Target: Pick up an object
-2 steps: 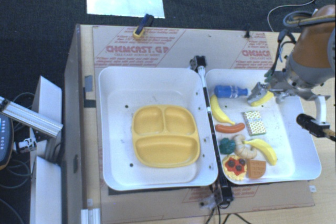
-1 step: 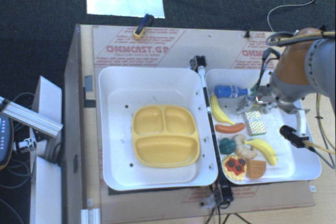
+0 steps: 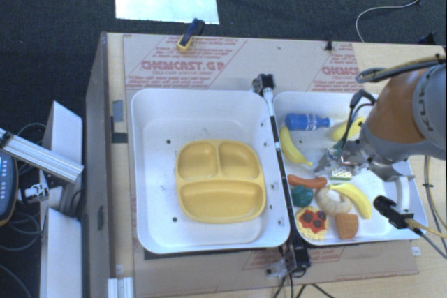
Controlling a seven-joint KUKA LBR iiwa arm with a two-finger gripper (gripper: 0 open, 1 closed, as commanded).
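I'm looking down on both bins, and the arm point(image 3: 408, 108) is reaching in from the right, its grey-and-orange bulk hanging over the right bin point(image 3: 307, 100). The gripper point(image 3: 335, 162) is sitting low among the toy food, roughly mid-bin, and it is too small and cluttered there for me to read; I cannot tell how its tips stand, and I'm seeing nothing held in it.

The left bin point(image 3: 150, 108) is carrying only the yellow divided plate point(image 3: 219, 180), so any pick is coming from the right bin. I'm counting the candidates around the tool: a banana point(image 3: 293, 147) just to its left along the divider, long axis running from upper left to lower right; a blue bottle point(image 3: 307, 122) above it, lying on its side, long axis left to right; a red sausage point(image 3: 308, 181) just below and left of the tool, also lying left to right; a second banana point(image 3: 356, 196) just below and right of it, tilted down toward the right. Further down I'm seeing a pizza slice point(image 3: 313, 221) and an orange block point(image 3: 346, 225) near the bin's front wall.

My read is that the sausage and the lower banana are lying nearest, both just beneath the tool toward the front. I'm judging the next move as a short shift forward, with the grip turned across whichever long axis I'm taking, not along it.
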